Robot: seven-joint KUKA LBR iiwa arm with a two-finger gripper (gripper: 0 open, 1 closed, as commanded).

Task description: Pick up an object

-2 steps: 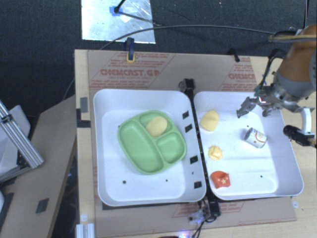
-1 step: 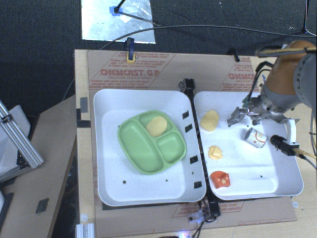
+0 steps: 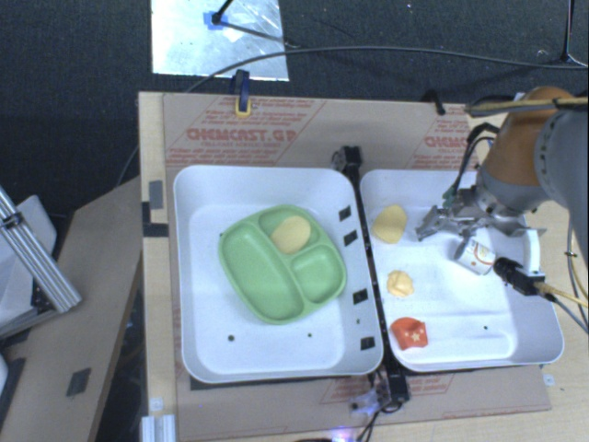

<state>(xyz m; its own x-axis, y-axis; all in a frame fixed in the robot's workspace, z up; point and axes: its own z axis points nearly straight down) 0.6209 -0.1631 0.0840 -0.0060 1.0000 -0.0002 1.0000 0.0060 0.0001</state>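
The right bin [image 3: 515,339] holds a pale yellow lump [image 3: 390,223] at its upper left. Below that lie a smaller yellow piece [image 3: 399,284] and a red piece [image 3: 409,332] near the front wall. A small white cylinder with red marks [image 3: 476,256] lies on its side in the middle. My gripper [image 3: 442,240] hangs low over this bin, its metal fingers splayed open and pointing left and down. The cylinder sits just right of the nearer finger, not between the two. The pale yellow lump is a short way left of the fingertips.
The left bin [image 3: 212,339] holds a green divided plate [image 3: 267,279] with a yellow food piece [image 3: 292,235] in its upper compartment. Black clips line the divider between the bins [image 3: 362,265]. Cables run from the arm across the right bin's right side.
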